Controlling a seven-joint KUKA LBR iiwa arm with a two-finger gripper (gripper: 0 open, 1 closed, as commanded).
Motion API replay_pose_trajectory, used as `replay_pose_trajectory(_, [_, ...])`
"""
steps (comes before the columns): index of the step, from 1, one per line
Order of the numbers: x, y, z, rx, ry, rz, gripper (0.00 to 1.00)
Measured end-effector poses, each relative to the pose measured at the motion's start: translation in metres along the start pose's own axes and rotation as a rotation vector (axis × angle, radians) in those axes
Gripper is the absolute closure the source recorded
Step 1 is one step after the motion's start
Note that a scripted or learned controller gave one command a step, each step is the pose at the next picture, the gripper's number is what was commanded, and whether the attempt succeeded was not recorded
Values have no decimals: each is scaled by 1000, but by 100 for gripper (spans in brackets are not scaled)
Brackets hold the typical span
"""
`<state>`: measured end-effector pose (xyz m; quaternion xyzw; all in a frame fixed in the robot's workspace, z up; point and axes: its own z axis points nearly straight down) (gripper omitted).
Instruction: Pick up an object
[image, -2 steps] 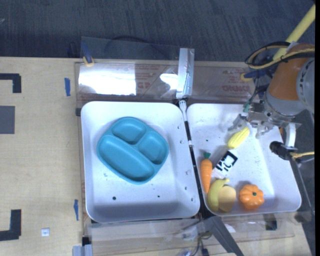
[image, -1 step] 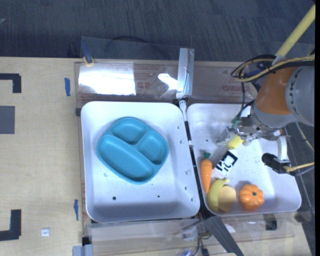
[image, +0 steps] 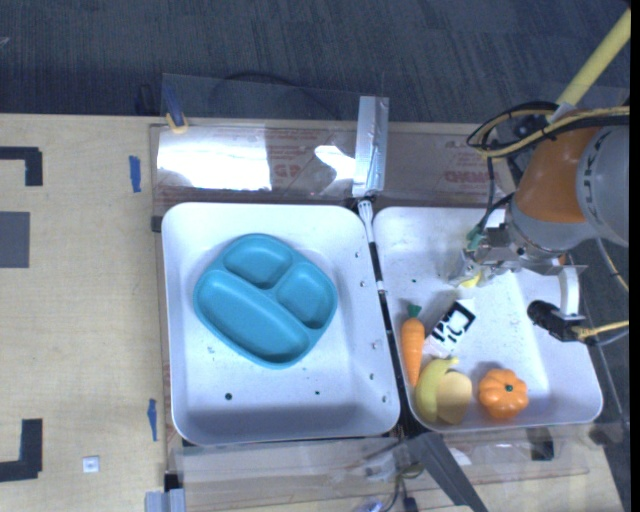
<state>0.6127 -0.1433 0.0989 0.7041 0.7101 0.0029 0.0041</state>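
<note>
Two white bins sat side by side on the bench. Left bin held a blue divided plate. Right bin's front edge carried a carrot, banana and small pumpkin. The hand hovered near its back; its state couldn't be told.
</note>
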Motion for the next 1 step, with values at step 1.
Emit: replay_pose_trajectory(1, [95, 28, -105, 0, 4, 39, 100])
